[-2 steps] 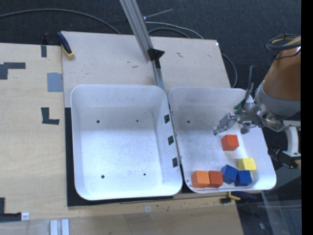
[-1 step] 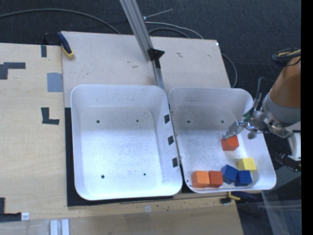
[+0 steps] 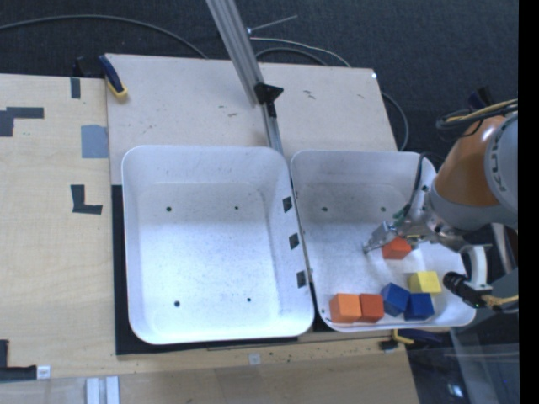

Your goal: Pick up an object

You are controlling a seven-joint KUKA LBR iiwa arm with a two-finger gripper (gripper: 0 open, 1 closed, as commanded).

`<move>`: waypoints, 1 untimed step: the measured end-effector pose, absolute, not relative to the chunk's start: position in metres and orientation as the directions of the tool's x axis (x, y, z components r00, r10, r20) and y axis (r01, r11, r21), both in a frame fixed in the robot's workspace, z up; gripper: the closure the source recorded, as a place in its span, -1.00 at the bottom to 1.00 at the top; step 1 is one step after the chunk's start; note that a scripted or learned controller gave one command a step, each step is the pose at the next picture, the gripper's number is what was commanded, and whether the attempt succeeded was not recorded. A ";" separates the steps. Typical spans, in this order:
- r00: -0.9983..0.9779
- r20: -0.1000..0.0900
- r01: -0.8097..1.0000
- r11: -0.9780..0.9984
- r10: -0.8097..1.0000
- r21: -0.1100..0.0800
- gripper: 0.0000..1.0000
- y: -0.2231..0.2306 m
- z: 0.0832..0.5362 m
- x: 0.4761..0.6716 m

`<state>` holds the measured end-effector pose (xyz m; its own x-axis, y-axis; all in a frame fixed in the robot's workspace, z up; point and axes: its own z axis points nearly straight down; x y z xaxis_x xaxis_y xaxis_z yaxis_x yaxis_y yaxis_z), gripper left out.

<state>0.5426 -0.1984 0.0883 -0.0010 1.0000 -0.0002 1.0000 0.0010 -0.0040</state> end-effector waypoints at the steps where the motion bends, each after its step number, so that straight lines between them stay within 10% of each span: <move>1: -0.003 0.001 1.000 0.003 1.000 -0.004 1.00 -0.198 0.101 0.543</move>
